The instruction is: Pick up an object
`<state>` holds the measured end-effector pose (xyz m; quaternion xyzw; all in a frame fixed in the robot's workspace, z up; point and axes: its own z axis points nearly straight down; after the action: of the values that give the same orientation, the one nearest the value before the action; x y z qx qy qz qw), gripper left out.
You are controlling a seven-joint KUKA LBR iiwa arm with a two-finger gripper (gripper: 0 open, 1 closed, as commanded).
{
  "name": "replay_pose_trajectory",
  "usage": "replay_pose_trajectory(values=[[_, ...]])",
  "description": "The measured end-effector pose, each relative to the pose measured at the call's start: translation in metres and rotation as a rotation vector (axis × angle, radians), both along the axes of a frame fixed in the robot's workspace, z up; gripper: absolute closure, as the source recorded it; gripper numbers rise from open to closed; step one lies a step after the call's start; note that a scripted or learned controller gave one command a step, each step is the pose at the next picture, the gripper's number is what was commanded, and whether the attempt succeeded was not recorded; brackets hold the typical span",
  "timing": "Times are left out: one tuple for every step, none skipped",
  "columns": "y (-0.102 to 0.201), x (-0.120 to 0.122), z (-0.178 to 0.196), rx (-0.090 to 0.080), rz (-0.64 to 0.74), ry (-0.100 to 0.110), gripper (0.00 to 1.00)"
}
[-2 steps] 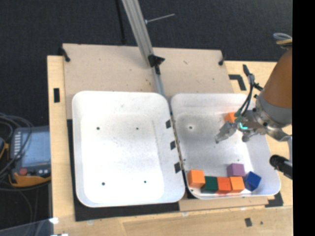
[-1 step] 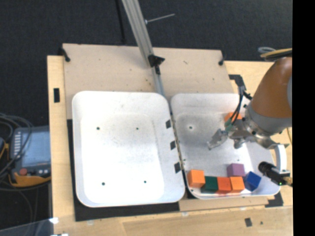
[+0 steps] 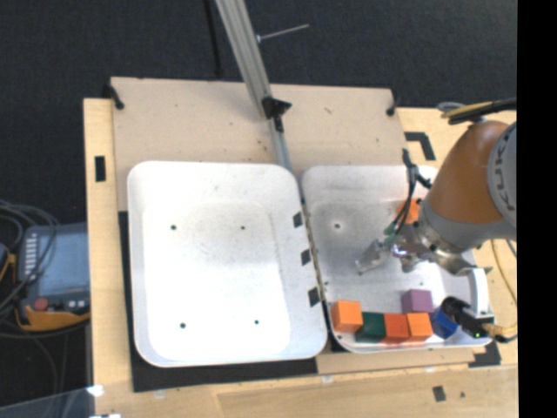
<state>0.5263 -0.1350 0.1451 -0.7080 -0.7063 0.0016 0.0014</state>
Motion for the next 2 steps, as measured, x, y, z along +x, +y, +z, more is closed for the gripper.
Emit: replay_pose_trajectory(values=[[-0.002,0.001,-0.048,-0.002,0.0,-0.007,0.0],[-0.003,0.002,-0.036,-0.001,-0.009,-0.012,1.0]])
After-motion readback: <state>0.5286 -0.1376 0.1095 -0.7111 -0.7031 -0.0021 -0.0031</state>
